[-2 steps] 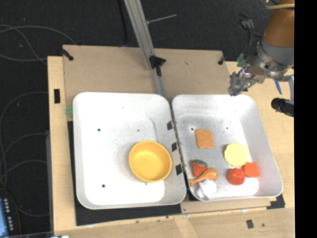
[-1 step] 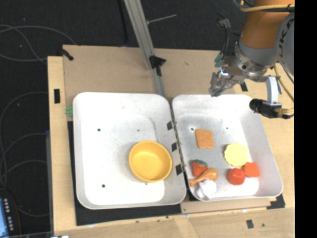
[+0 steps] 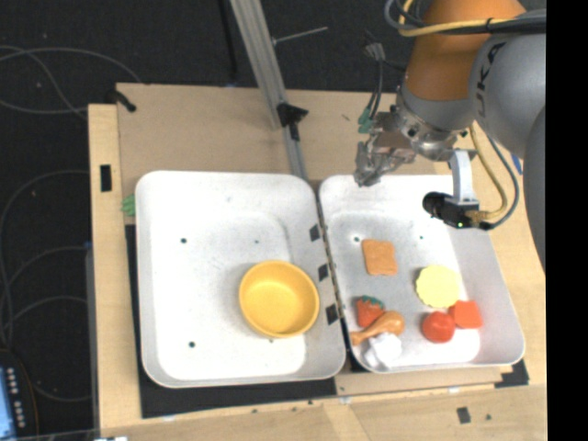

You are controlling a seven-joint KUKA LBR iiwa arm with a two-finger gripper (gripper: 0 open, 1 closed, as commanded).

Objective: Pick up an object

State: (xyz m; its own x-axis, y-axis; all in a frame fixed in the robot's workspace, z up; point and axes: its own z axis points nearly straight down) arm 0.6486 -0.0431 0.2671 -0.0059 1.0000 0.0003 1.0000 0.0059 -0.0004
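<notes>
gripper (image 3: pixel 370 175) over right bin's (image 3: pixel 496 274) far rim, finger gap unreadable; tan cracker (image 3: pixel 379 257) lies at its 6 o'clock, apart.

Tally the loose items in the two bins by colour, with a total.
Yellow: 2, the bowl in the left bin and the pale yellow disc in the right bin.
Orange or tan: 3, the tan square piece, the orange block and the drumstick-shaped piece.
Red: 2, the round red piece and the red piece with a green top.
White: 1, the white lump.
Total: 8
</notes>
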